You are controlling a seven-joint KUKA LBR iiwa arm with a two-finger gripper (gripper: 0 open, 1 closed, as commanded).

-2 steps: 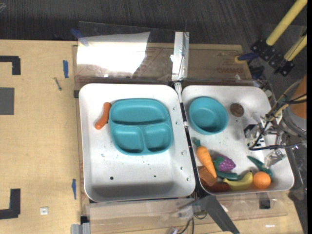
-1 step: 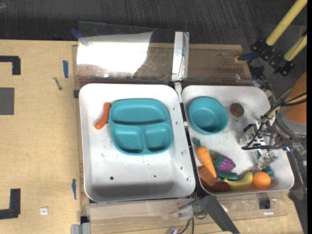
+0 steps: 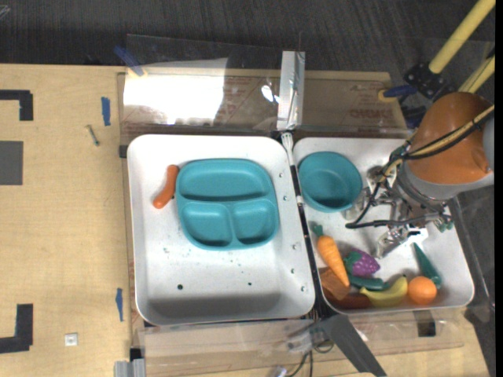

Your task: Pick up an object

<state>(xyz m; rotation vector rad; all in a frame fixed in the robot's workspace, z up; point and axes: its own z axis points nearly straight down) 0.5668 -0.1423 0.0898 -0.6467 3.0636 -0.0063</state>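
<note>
your arm (image 3: 448, 144) is over the right bin (image 3: 460, 269), near the teal bowl (image 3: 330, 181); can't tell the jaws' state.

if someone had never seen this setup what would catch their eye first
Probably the teal divided tray in the middle of the left bin, with an orange sausage-shaped toy beside it. Next, the arm's orange band over the right bin, and the bright toy food heaped at that bin's near edge: carrot, purple grapes, banana, orange.
</note>
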